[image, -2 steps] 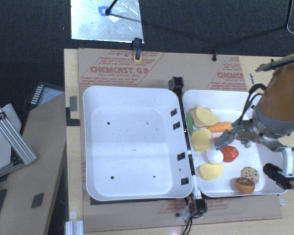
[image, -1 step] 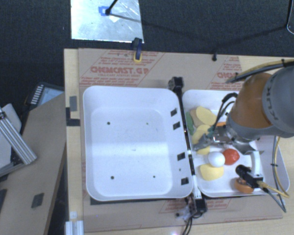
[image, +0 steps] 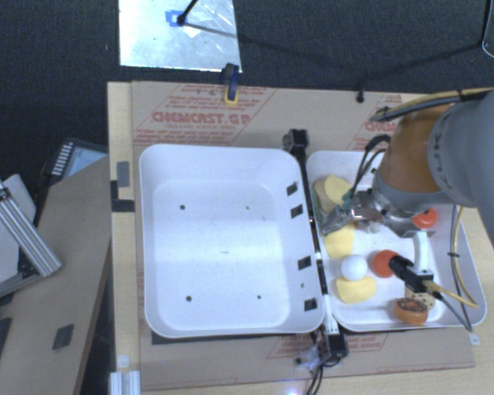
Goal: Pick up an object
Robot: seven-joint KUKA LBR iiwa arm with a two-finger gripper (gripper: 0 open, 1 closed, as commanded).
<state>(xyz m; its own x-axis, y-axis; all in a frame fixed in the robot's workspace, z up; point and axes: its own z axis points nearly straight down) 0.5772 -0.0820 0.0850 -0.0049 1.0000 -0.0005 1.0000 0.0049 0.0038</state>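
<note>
The pincer (image: 343, 217) sits low in the right bin (image: 469, 253), its dark metal tip pressed in among the yellow pieces near the bin's left wall; whether it is spread or closed, I cannot tell, since the grey arm (image: 469, 151) with its orange band covers it from above. Just beside the tip lie a pale yellow lump (image: 336, 189) above and another yellow piece (image: 340, 243) below. Further down sit a white ball (image: 354, 266), touching a yellow piece (image: 356, 290), with a red-orange round object (image: 384, 262) to its right and a brown round object (image: 412, 309) near the bin's lower corner. The left bin (image: 222, 237) lies alongside on the table (image: 255, 109).
</note>
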